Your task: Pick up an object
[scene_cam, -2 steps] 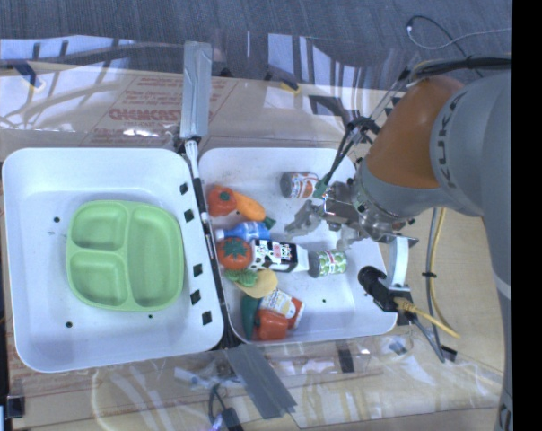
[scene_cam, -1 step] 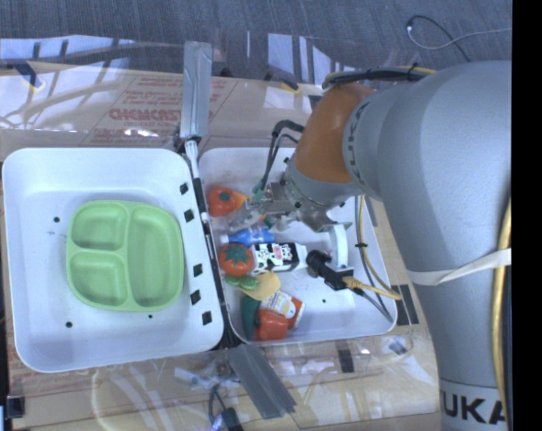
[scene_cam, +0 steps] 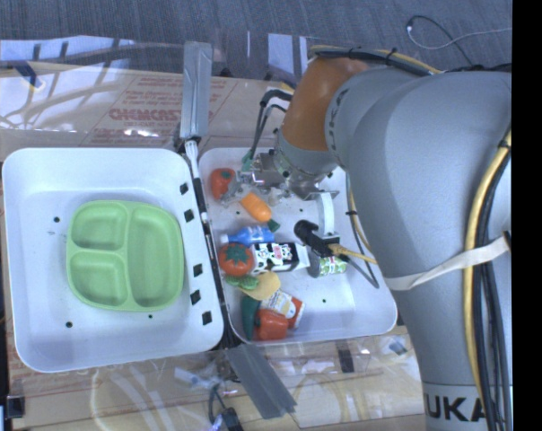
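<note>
A large grey robot arm (scene_cam: pixel 415 169) with an orange band above its wrist fills the right side of the view and reaches left over the worktop (scene_cam: pixel 91 106), which is covered in brown cardboard. Two shallow white bins sit side by side on it, touching along their inner edges.

The left bin (scene_cam: pixel 29 241) holds a light green divided plate (scene_cam: pixel 126 254) with three compartments, lying flat near the bin's middle.

The right bin (scene_cam: pixel 370 303) is partly covered by the arm. The claw (scene_cam: pixel 273 176) is lowered into this bin near its far edge, toward the far left corner. Whether the claw is spread or pressed together cannot be told from this angle, and nothing can be seen held in it.

The things to be picked up are small toy groceries, all in the left half of the right bin.

- A black and white milk carton (scene_cam: pixel 276 257) lies on its side near the bin's middle.
- A red tomato (scene_cam: pixel 235 259) touches the carton's left end.
- A red carton (scene_cam: pixel 278 315) lies near the near edge, with a dark green piece (scene_cam: pixel 249 311) just beside it on the left.
- A blue bottle (scene_cam: pixel 249 235) lies on its side just beyond the red tomato.
- A pale yellow piece (scene_cam: pixel 266 285) sits between the milk carton and the red carton.
- An orange carrot (scene_cam: pixel 256 208) lies tilted just on the near side of the claw.
- A smaller tomato (scene_cam: pixel 222 182) sits by the bin's left edge, just left of the claw.
</note>
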You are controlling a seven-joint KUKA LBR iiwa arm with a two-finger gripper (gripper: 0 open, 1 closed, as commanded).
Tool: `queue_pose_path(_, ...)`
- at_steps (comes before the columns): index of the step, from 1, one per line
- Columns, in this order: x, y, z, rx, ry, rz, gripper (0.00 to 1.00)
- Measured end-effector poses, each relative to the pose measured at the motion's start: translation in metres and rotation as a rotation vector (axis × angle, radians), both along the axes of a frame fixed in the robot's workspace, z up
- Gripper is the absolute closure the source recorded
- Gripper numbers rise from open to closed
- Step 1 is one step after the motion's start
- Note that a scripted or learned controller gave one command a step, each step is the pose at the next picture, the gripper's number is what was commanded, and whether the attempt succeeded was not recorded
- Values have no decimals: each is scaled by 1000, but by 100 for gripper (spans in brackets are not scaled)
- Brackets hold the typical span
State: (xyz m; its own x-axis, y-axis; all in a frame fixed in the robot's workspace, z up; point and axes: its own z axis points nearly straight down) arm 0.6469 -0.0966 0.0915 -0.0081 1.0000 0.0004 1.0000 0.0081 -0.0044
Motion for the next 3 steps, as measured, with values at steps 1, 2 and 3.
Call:
queue_pose_path(1,0,0,0,0,0,0,0)
queue_pose_path(2,0,0,10,0,2,5,100)
queue_pose_path(3,0,0,19,0,4,9,100)
